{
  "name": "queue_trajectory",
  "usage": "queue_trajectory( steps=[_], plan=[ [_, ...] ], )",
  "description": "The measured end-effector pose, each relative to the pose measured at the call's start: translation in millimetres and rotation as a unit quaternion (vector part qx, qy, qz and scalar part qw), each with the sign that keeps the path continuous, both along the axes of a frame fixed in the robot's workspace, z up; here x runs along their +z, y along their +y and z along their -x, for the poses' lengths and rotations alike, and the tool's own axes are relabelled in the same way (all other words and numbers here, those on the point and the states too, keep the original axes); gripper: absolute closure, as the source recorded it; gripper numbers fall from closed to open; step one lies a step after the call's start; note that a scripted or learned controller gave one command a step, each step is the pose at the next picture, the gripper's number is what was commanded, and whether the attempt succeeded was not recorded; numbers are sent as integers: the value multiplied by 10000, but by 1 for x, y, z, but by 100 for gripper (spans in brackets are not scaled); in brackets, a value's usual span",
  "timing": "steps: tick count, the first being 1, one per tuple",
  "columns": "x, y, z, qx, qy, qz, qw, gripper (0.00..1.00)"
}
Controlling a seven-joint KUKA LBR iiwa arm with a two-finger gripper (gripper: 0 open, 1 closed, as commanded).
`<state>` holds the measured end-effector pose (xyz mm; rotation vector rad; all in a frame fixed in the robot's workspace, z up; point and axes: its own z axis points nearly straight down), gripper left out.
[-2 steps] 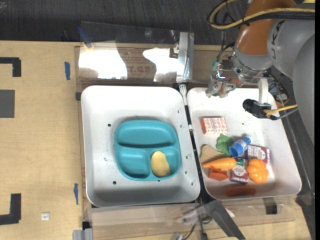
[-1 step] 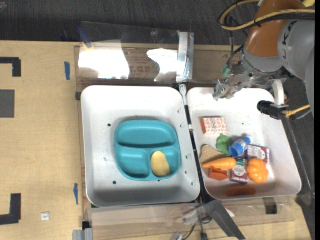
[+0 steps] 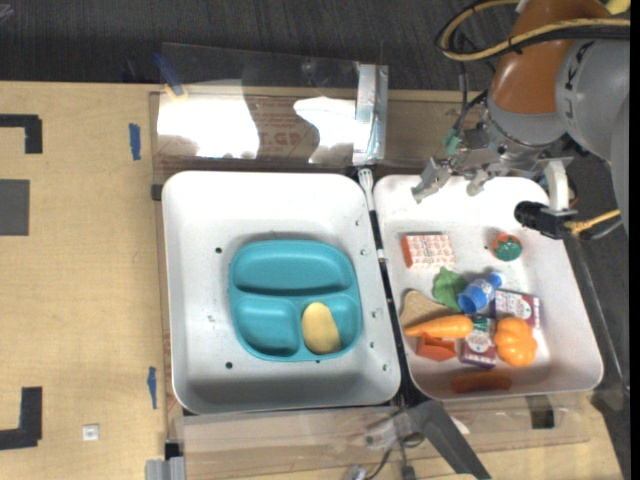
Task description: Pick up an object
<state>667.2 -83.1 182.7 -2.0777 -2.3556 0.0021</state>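
**Gripper poised over the far edge of the right bin, nothing held**

Camera view: the arm [image 3: 560,58] reaches in from the right, its orange band above the wrist, and the gripper [image 3: 452,176] hangs over the far rim of the right bin [image 3: 580,308]. Its two fingers [image 3: 428,183] look spread apart, and nothing sits between them. The left bin [image 3: 190,268] holds a teal divided tray [image 3: 290,268], and a yellow potato-like piece [image 3: 320,328] lies in the tray's near right compartment.

The candidates for picking lie in the right bin. A pink-and-white box [image 3: 427,250] rests flat and alone, just below the gripper and nearest to it. A small red-and-green round item [image 3: 507,248] sits apart toward the bin's right side. Nearer the camera the things crowd together: a carrot [image 3: 440,325], a blue bottle [image 3: 477,293], a small carton [image 3: 516,306], an orange pepper-like piece [image 3: 515,343] and a small jar [image 3: 478,346], touching or overlapping.

To do the step well, the box looks like the soundest target: it stands free of neighbours, so the fingers can come down on either side without knocking anything. The gripper should centre over it, line its opening across the box's narrower side, and descend until the fingertips pass the top face before closing. Reaching into the crowded heap risks pinching two things or nudging them aside. The lift should be straight up.
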Motion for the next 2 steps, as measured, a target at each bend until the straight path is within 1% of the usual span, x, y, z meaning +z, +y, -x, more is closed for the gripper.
queue_trajectory(
  steps=[1,2],
  plan=[
    [-96,-77,19,-426,-28,1,9991,0],
    [-96,-49,90,-388,-24,-6,9992,0]
  ],
)
